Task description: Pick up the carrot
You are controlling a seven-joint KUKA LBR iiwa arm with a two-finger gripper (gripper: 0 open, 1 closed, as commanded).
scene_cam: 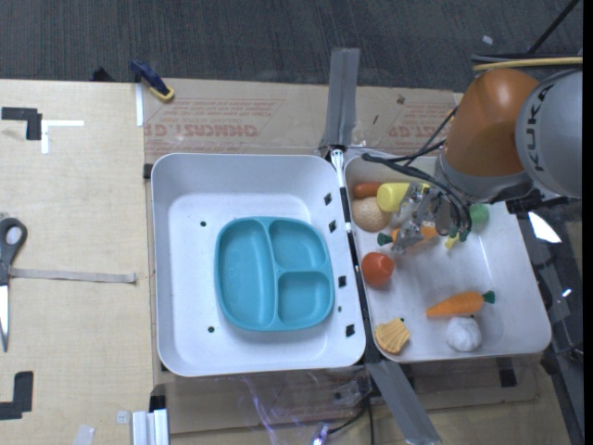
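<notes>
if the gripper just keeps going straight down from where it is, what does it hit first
Probably the small orange piece right beneath the gripper, then the right bin floor; depth is unclear. The carrot lies nearer the camera, off that line.

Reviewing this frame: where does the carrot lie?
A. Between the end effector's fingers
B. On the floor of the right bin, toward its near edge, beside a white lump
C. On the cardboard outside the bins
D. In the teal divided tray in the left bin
B: the carrot lies on the right bin floor, just above the white lump, apart from the end effector.
</notes>
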